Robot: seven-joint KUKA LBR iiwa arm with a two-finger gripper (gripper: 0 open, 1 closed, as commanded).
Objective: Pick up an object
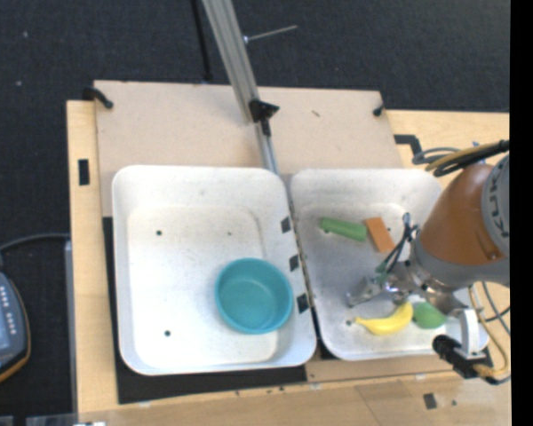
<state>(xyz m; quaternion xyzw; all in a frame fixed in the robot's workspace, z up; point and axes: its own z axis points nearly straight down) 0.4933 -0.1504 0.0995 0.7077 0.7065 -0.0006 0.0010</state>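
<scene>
Nothing lifted yet, judging by how things lie: pickup undone. Gripper (pixel 370 291) low inside the right bin (pixel 338 189), its opening impossible to tell, nothing seen clamped. Yellow banana (pixel 386 321) just below it, perhaps touching; green ball (pixel 428 317) beside that; green cylinder (pixel 342 229) and orange block (pixel 378 233) above; blue bowl (pixel 253 295) well to the left.

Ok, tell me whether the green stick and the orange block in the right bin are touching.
Touching, as far as the camera view shows: the green stick runs right up to the orange block with no white bin floor visible between their ends.
</scene>
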